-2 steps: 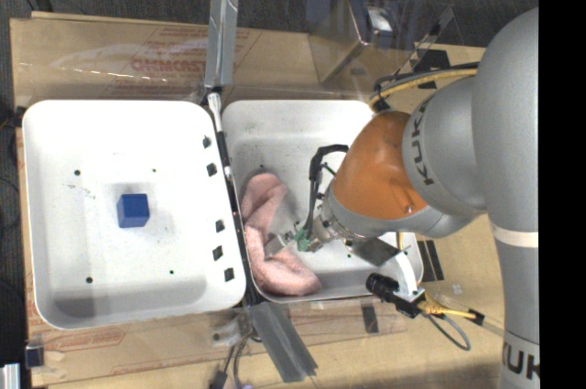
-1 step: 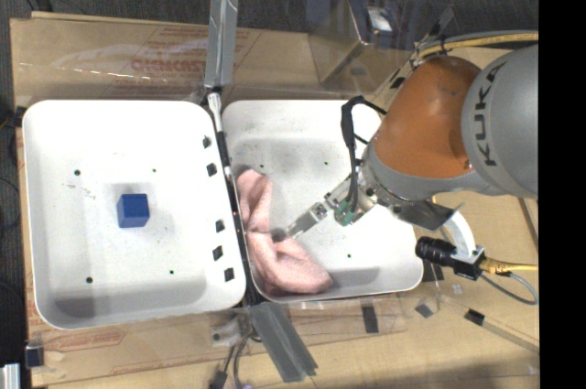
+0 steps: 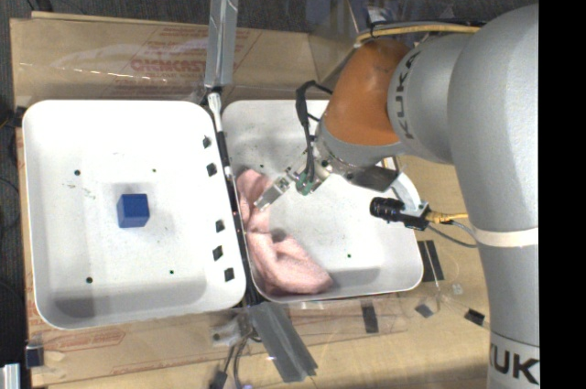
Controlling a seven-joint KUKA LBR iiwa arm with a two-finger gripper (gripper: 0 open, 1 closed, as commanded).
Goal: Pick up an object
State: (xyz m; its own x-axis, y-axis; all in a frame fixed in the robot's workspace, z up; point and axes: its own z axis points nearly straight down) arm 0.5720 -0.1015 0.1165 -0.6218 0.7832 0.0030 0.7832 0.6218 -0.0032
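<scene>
Bins sit side by side on the surface (image 3: 275, 48), and you can take the divider (image 3: 222, 195) between them as your landmark. Left of the divider, well apart from it, a small blue cube (image 3: 134, 210) rests on the floor of the left bin (image 3: 55, 286); nothing reaches toward it.

Just right of the divider, touching the wall of the right bin (image 3: 394, 273), lies a pink cloth (image 3: 275, 254). It is a soft, crumpled heap, and its long axis runs roughly alongside the divider, from an upper end near the bin's middle down toward the near corner, where it bulges widest. Being limp, it points no firm way.

Further right of the divider, the pincer (image 3: 279, 189) hangs at the cloth's upper end, so the bulk of the cloth lies below and slightly left of it. Its fingers look slightly apart, one tip touching or just over the pink fabric, but you cannot tell for sure whether fabric sits between them. I judge the cloth the likelier target, since the arm (image 3: 430, 94) is nearer it than the cube.
</scene>
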